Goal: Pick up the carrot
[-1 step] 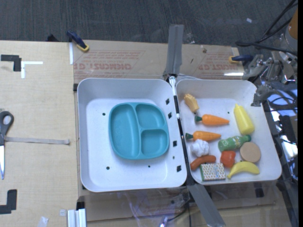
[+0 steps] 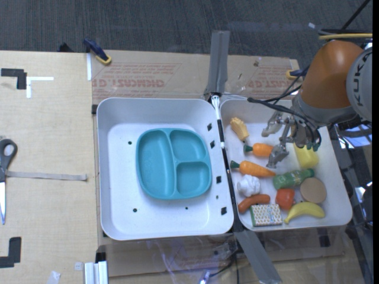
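The carrot (image 2: 257, 170) is long and orange with a green stub at its left end. It lies flat in the middle of the right bin (image 2: 339, 176). My gripper (image 2: 274, 145) hangs just above and to the right of it, over a shorter orange piece with a green tip (image 2: 260, 149). The two metal fingers (image 2: 278, 155) stand apart, so it is open with nothing between them. The carrot rests on the bin floor, untouched.
Around the carrot lie a yellow corn piece (image 2: 239, 128), white garlic (image 2: 249, 186), a sausage (image 2: 253, 202), a tomato (image 2: 285, 197), a green vegetable (image 2: 294, 177), a banana (image 2: 305, 211) and a cracker box (image 2: 266, 215). The left bin (image 2: 112, 176) holds a teal divided plate (image 2: 174, 163).
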Tool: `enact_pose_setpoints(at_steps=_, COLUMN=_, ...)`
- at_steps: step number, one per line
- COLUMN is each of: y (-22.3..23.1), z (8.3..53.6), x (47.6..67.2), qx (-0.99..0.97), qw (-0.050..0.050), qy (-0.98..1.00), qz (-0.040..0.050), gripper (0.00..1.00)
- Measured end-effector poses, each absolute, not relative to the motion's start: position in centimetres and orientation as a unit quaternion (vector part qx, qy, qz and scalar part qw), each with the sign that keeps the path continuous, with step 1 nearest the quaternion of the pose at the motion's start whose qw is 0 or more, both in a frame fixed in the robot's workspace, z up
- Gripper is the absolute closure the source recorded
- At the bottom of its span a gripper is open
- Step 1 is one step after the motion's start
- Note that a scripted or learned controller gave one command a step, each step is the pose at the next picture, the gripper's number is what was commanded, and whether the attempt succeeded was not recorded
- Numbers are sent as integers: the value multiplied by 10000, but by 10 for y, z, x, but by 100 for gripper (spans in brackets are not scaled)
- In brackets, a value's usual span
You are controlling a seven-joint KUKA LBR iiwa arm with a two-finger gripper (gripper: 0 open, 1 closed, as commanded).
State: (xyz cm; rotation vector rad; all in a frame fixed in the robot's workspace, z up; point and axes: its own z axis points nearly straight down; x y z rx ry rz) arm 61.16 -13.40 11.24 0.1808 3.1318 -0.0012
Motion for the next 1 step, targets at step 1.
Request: enact_pose_setpoints(at_steps=1, y=-95, z=93, x=555, qx=1242, qw=15, qy=9923, qz=-3, gripper=0)
